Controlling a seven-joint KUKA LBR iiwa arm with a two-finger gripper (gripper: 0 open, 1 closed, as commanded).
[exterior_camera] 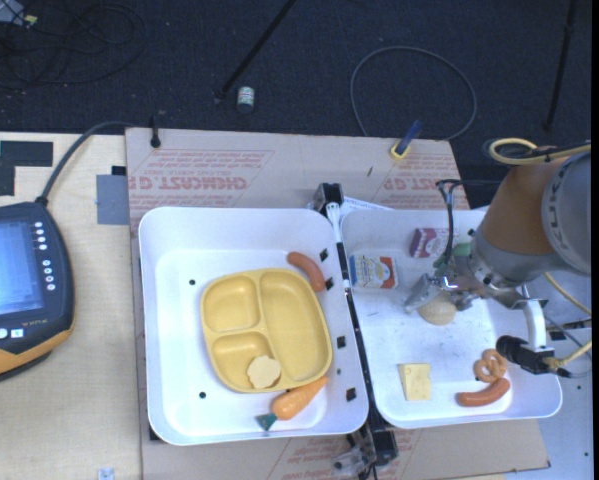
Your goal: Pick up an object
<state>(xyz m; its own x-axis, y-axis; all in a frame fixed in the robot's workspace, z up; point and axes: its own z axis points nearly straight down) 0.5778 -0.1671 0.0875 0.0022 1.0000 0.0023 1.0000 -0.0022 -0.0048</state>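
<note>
My gripper is low in the right bin, near its middle, on the grey arm with the orange band that comes in from the right. Its fingers look spread open. A pale round ball lies right at the fingertips, partly covered by them; I cannot tell whether they touch it. Around it in this bin lie a small carton, a maroon and white packet, a yellow cheese slice, a pretzel and a sausage.
The left bin holds a yellow divided plate with a pale cookie in one compartment, a sausage at the plate's far edge and a carrot at its near edge. A teach pendant lies at the far left.
</note>
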